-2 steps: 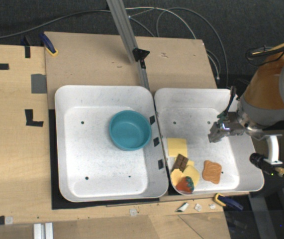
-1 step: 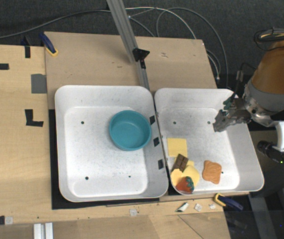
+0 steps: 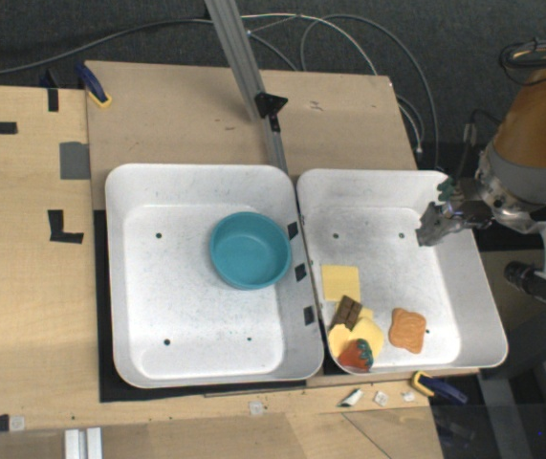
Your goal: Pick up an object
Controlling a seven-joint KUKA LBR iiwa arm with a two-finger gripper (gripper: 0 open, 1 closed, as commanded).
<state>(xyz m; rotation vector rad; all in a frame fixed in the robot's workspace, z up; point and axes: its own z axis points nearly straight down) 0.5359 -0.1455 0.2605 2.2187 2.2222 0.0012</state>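
Worktop (image 3: 33, 256) at far left, bare wood with a few dark tape marks. On it, two white bins side by side.

Left bin (image 3: 139, 342): one teal bowl (image 3: 249, 249), upright, sitting right of centre and near the bin's right wall.

Right bin (image 3: 469, 323): a small cluster toward the near left corner. Yellow square (image 3: 340, 280) lying flat, just left of centre. Brown block (image 3: 348, 311) right below it, resting partly on a second yellow piece (image 3: 368, 333). Red-and-green toy (image 3: 357, 354) touching that yellow piece at the near edge. Orange piece (image 3: 407, 330) a little apart to the right, alone on the bin floor.

Further right, gripper (image 3: 433, 226) poised over the right bin's far right corner, near the rim, well apart from the cluster. Nothing visible between the fingers; too dark and small to tell whether spread wide or closed narrow. Arm (image 3: 526, 151) coming in from the right edge, orange band above the wrist.

Progress, as a judgement: early. Nothing lifted, every item resting in its bin. Left to do: choose a target, most likely one in the right bin; move over it, descend, close, lift clear. Orange piece looks the easiest, standing free of the others.
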